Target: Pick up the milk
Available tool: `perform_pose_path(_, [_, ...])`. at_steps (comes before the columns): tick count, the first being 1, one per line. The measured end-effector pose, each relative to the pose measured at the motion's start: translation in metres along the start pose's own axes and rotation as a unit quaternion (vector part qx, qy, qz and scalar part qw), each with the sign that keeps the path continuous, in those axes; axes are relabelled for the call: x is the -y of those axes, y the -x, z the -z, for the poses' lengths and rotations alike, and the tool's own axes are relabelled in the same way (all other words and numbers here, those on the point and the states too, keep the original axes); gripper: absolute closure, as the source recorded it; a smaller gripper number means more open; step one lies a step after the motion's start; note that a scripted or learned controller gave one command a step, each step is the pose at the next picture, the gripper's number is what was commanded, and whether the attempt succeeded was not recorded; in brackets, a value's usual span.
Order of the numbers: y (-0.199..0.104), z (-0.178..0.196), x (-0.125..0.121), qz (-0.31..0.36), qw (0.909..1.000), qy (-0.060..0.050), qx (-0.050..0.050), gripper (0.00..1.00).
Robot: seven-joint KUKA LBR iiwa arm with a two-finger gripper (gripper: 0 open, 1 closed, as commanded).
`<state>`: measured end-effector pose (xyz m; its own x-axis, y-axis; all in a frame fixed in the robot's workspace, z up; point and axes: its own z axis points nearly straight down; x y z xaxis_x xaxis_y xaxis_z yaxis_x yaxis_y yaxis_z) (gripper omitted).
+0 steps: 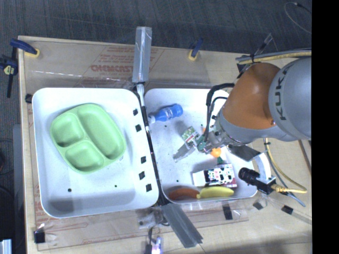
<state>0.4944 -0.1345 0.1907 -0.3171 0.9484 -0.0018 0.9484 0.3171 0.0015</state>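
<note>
The left bin (42, 157) holds a green divided plate (87, 136). In the right bin (159, 102), a blue bottle (167, 112) lies near the far left corner. The hand (204, 142) hangs over the bin's middle, and whether it is spread or pinching I cannot tell (the wrist hides most of it). The milk (214, 175), a small white carton, lies on its side just below and slightly right of the hand, apart from it. A banana (216, 192) and a red item (183, 193) lie along the near wall, beside the carton.
</note>
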Motion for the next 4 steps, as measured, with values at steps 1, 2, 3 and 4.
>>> perform_pose_path(1, [0.057,-0.100,0.028,0.037,0.9993,-0.001,-0.001,0.00])
perform_pose_path(2, [0.067,0.046,0.039,0.112,0.9937,0.000,0.000,0.00])
perform_pose_path(3, [0.066,-0.091,0.041,-0.021,0.9998,-0.002,-0.002,0.00])
perform_pose_path(4, [0.072,-0.003,0.026,-0.037,0.9993,-0.001,-0.001,0.00])
